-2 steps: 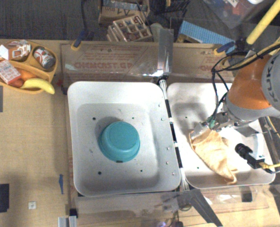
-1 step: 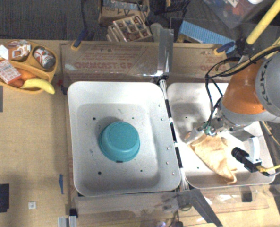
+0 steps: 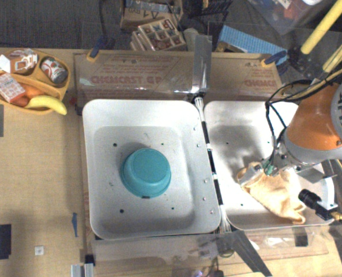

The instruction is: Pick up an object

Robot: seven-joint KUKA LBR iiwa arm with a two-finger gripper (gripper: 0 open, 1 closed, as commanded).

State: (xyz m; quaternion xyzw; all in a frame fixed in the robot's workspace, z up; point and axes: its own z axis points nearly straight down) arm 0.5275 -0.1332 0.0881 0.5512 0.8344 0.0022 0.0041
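Orange-banded grey arm (image 3: 315, 128) sits nearest the lens, coming in from 3 o'clock over the right-hand shallow white bin (image 3: 234, 123). Its two-finger gripper (image 3: 270, 167) is down at the top edge of a crumpled tan cloth (image 3: 273, 192), which lies at approx 5 o'clock in that bin. Fingers are buried in the folds w/ cables in front, so I cannot tell if they're spread or pinched on fabric.

Step in hand, by my read: the grasp itself, i.e. gripper at the cloth, lift not yet evident. Next move calls for a firm pinch on a fold, then a straight rise; soft cloth may slip or trail, so grip needs checking once it clears the floor.

Count:
- 2 white bins, side by side; the left-hand shallow white bin (image 3: 101, 120) holds the bowl.
- 1 teal round plastic bowl (image 3: 146, 172), upside down, near centre of left bin.
- 1 tan cloth.
- 1 yellow tray of toy food (image 3: 26, 84) at 10 o'clock, outside bins, on the bench.
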